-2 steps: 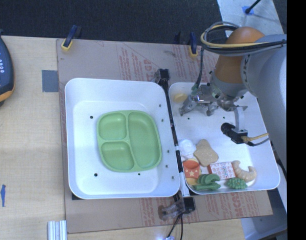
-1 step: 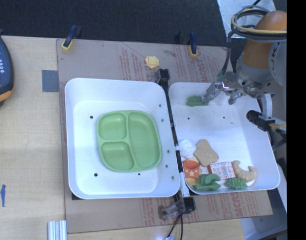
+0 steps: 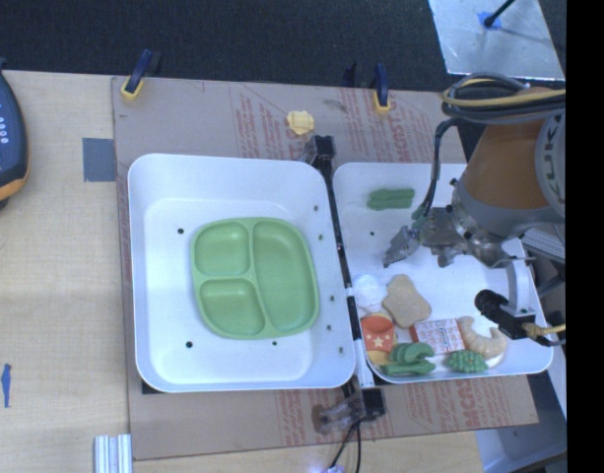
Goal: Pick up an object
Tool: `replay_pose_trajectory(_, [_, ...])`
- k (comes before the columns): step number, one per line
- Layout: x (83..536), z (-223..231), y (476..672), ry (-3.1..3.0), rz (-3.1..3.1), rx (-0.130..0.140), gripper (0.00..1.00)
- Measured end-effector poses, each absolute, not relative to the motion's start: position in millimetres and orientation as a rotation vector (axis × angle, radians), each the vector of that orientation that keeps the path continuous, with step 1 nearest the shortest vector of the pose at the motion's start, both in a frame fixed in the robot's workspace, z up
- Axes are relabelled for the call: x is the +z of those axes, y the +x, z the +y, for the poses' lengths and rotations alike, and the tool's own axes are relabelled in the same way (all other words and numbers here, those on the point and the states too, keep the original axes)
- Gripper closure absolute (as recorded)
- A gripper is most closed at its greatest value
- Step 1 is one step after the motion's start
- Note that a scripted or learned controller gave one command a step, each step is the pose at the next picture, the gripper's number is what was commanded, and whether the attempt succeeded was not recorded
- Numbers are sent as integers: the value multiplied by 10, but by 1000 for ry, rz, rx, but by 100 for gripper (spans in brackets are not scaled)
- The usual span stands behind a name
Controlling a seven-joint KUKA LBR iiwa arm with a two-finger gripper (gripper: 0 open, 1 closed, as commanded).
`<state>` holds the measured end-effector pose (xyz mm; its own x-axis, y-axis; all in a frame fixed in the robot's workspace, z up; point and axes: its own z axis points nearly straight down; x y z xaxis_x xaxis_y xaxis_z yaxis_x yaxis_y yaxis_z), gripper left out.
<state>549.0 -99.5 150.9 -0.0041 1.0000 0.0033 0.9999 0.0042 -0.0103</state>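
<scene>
On the wooden surface (image 3: 55,264) lies a brown cardboard sheet (image 3: 233,116) that carries two white bins side by side. The left bin (image 3: 144,264) holds a green divided plate (image 3: 252,276), lying flat near its middle with its three compartments facing up. The arm reaches in from the right over the right bin (image 3: 366,235), and the hand (image 3: 398,251) is above a bare stretch of that bin's floor, pointing toward the wall shared with the left bin. Whether the hand is apart or together cannot be told from this angle, and it is apart from every object.

A flat green piece (image 3: 391,199) lies alone at the far end of the right bin, just beyond the hand. The other objects crowd the near end:
- a white crumpled piece (image 3: 369,290) against the shared wall
- a tan bread slice (image 3: 407,302) just beside it
- a red carton (image 3: 377,334) with a star on it
- a green pea pod (image 3: 410,357) at the near rim
- a red-and-white packet (image 3: 439,335)
- a pale shrimp (image 3: 484,340)
- a small green leafy piece (image 3: 466,362)

A small yellow thing (image 3: 300,122) sits on the cardboard beyond the bins.
</scene>
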Motion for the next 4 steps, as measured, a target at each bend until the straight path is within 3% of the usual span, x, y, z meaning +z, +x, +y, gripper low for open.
replay_pose_trajectory(1, [1563,-1071,6193,-2218,-2228,-1,0])
replay_pose_trajectory(2, [1672,-1786,6420,-2225,-2224,3,0])
replay_pose_trajectory(3, [1384,-1307,5822,-2210,-2218,9,0])
replay_pose_trajectory(4, [999,-1158,5070,-2227,-2227,1,0])
